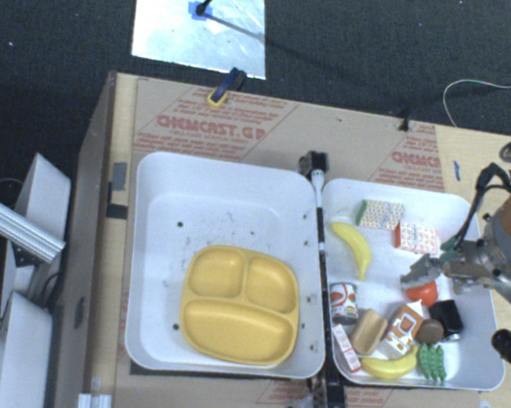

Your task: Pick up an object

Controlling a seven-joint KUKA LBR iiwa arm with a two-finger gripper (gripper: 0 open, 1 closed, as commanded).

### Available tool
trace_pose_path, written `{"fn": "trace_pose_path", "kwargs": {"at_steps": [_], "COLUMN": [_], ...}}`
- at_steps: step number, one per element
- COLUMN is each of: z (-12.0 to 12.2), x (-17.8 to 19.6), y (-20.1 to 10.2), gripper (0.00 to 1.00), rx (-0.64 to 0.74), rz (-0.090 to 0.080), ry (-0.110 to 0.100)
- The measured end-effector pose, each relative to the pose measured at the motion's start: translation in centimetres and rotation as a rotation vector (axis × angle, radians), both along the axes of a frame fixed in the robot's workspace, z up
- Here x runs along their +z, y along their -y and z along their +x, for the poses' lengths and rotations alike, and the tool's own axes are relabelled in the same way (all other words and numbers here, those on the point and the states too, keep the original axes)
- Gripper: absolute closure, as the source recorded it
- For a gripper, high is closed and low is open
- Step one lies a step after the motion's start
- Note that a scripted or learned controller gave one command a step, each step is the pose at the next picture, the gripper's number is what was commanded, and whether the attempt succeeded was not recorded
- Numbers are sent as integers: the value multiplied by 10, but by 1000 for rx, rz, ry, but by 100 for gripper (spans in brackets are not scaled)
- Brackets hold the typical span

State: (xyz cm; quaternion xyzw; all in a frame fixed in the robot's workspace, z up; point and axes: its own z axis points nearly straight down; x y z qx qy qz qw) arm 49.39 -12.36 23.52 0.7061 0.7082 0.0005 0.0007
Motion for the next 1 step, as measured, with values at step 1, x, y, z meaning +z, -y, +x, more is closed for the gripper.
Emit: {"fn": "trace_pose_path", "kwargs": {"at_steps": [1], "z": [67], "x": [-82], "y": [-2], "gripper": [0], "rx": [-1], "rz": [1], "ry": [-2]}}
